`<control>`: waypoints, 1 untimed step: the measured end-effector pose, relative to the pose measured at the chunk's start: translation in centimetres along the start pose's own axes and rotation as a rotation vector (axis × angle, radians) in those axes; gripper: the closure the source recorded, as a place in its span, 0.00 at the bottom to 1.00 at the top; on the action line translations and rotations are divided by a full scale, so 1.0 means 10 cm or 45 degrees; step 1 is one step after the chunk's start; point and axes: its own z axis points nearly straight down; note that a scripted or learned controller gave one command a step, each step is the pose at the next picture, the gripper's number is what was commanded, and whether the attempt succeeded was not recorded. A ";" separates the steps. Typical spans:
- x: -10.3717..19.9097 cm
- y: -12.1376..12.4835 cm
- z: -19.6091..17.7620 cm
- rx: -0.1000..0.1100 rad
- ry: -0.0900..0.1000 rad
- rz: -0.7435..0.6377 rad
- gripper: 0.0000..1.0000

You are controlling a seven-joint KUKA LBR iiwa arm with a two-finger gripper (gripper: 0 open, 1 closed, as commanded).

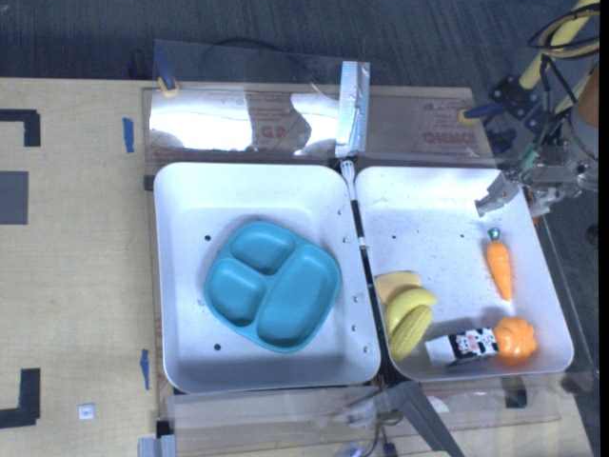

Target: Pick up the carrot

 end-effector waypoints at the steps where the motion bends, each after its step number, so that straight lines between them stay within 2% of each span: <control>1: -0.43 -0.05 0.94 0.008 0.000 -0.005 0.00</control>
